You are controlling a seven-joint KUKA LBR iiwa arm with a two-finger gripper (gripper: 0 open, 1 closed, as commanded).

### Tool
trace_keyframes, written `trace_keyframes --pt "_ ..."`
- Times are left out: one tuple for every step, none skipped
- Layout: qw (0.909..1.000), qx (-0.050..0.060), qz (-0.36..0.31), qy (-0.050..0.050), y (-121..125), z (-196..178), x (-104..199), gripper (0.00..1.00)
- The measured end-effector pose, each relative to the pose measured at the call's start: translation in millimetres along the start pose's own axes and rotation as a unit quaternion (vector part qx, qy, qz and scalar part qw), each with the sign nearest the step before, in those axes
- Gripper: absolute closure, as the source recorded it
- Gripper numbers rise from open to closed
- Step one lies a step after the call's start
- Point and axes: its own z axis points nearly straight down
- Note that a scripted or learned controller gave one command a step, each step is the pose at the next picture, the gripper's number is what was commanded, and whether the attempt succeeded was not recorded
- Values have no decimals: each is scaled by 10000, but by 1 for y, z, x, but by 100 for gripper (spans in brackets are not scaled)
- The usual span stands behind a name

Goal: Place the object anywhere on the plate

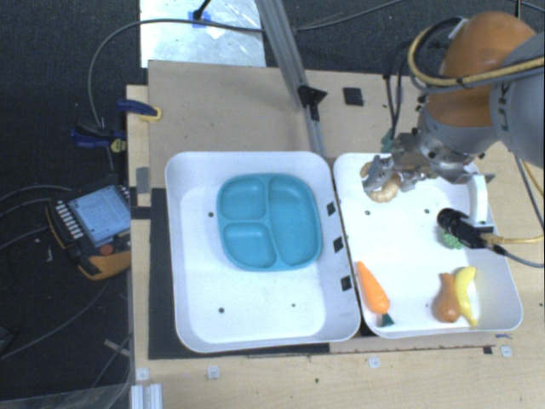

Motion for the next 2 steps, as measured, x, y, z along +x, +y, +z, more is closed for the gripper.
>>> trace_keyframes --pt "10000 10 0 -1 10 15 56 100" --pt "10000 2 0 4 16 8 108 100"
